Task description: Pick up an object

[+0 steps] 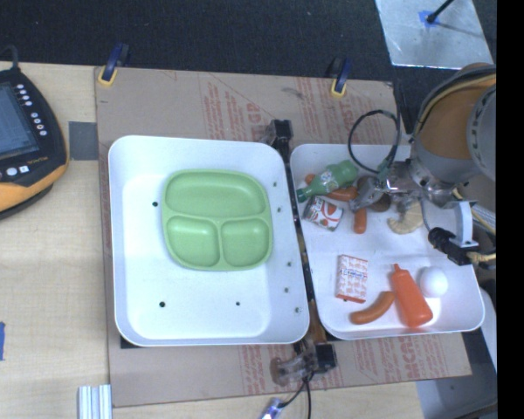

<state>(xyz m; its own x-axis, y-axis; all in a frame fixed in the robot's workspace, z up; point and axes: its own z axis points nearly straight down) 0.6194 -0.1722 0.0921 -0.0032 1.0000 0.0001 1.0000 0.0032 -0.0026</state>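
Tool (393, 190) sits low over the back of the right bin (458, 321), amid a clutter of small items; how wide it stands and whether it has anything, cannot tell, the wrist hides it. Arm (454, 138) enters from the right.

Right bin holds the candidates: green bottle (329, 180) and a red-white can (325, 213) at the back left, a beige lump (407, 224) just beside the tool, a red-white packet (352, 278) mid-bin, a sausage (372, 307), orange bottle (410, 297) and white ball (433, 282) at the front.

Left bin (131, 234) carries a green tray (217, 218).

Step looks like the reach or grasp try at the back cluster. Next: close on one item, lift straight, check it comes up.
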